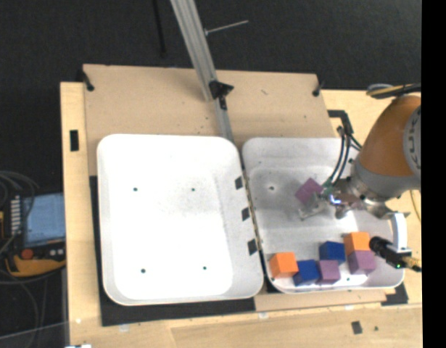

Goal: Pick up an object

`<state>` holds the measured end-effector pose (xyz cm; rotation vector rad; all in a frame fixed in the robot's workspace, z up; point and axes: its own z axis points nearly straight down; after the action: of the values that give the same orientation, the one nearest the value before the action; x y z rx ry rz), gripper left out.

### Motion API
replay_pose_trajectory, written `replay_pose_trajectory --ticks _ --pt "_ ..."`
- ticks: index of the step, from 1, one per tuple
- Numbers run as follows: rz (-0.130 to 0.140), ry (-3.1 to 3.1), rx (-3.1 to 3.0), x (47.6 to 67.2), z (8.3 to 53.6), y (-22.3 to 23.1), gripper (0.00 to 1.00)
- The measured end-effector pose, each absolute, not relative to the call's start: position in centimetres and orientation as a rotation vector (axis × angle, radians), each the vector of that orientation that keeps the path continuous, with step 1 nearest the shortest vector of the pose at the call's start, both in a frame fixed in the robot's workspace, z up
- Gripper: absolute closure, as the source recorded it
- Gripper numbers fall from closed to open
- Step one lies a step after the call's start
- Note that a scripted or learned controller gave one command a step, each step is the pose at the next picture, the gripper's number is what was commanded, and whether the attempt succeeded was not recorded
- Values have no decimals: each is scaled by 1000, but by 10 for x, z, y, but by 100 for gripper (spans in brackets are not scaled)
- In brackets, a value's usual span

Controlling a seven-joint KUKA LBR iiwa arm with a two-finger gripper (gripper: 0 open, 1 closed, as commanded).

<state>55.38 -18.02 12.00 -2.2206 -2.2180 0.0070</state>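
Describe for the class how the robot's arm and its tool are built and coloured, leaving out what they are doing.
The arm is a rounded grey casing with a broad orange band above the wrist. Dark cables loop along its side. Below it sits a compact metallic tool, small and silvery with dark parts; finer detail is too blurred to tell.

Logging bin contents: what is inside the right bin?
Inside the right bin: a purple block by the hand, plus orange, blue and purple blocks along its near edge. The arm covers the rest.

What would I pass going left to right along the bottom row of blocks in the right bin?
Orange block → blue block → purple block → purple block at the row's right end.
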Motion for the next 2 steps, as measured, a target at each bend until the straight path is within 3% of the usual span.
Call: replay_pose_trajectory --ticks 1,2 --pt "0 -2220 -2228 555 99 -182 0" --pt "-6 -2215 -2239 556 110 -183 100"
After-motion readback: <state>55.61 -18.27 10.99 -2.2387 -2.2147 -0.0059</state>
